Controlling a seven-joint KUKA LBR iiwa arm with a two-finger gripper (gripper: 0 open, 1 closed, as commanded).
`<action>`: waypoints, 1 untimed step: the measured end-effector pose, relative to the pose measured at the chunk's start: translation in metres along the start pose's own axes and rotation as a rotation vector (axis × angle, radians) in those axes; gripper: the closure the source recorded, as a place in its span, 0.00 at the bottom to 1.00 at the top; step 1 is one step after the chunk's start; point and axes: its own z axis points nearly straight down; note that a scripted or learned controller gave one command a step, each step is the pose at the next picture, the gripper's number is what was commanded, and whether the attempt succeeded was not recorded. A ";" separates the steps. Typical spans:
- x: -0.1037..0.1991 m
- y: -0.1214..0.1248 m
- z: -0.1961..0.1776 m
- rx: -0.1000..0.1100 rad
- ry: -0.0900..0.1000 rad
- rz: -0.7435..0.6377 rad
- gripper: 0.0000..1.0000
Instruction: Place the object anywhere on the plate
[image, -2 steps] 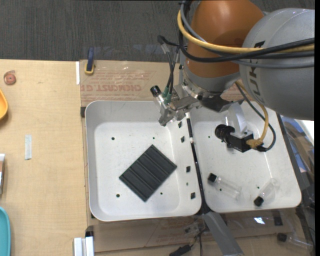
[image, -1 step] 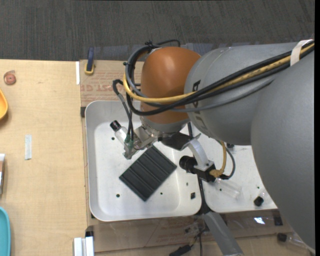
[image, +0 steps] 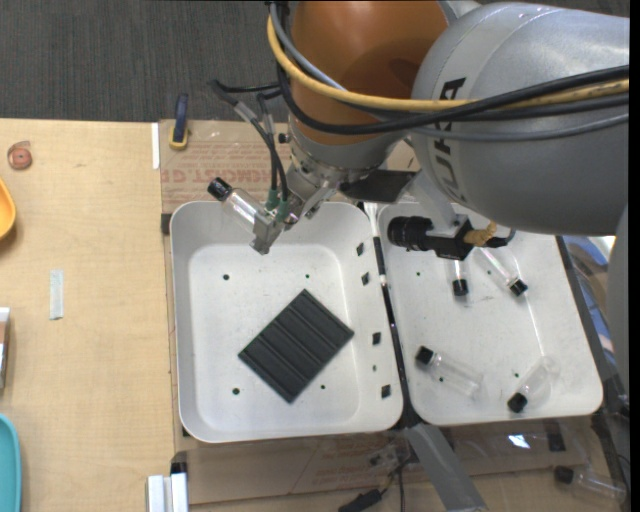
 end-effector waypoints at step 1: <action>-0.017 0.020 0.037 -0.001 0.001 -0.229 1.00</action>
